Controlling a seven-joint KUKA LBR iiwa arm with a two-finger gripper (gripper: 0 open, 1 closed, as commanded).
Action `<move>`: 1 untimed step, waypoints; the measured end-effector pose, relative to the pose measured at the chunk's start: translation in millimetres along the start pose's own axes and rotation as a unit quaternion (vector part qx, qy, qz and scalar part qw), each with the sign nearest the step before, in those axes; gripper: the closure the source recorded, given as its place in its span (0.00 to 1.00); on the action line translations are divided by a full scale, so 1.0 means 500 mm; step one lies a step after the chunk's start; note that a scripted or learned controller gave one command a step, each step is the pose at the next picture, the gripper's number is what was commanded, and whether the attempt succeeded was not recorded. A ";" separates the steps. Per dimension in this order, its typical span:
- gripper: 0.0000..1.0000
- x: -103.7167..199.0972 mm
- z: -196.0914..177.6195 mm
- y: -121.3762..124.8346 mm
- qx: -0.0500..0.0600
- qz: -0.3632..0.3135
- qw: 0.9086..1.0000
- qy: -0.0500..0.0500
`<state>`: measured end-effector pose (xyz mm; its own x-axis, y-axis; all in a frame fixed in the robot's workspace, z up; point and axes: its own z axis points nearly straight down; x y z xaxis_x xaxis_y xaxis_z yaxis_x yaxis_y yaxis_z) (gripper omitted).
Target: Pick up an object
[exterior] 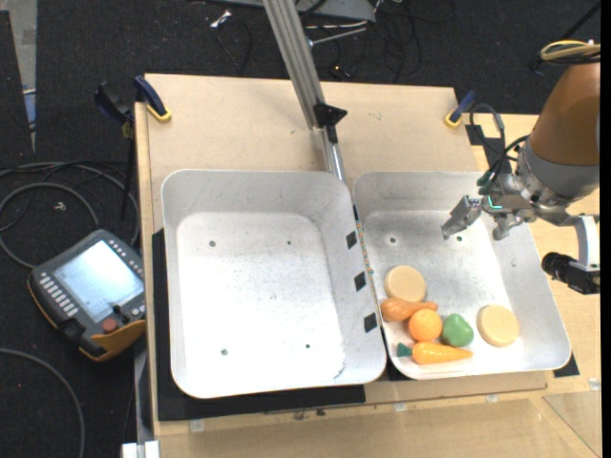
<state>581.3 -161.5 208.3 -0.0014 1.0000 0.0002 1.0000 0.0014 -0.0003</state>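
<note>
Several toy foods huddle in the right bin's (535, 284) near corner: orange (426, 324), green piece (458, 330), carrot (441, 353); my jaws hang apart and empty above the bin's far half; I may grab two, or nudge them.

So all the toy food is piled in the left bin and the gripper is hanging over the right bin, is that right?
Not quite. The camera view shows the toy food piled in the right bin, at its near end, not in the left bin. The rest holds: the gripper hangs over the right bin.
</note>
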 end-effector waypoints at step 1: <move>0.00 0.002 0.116 0.017 0.002 0.000 1.000 0.000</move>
<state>589.9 -160.7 150.1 -0.0005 1.0000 0.0007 1.0000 0.0005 -0.0048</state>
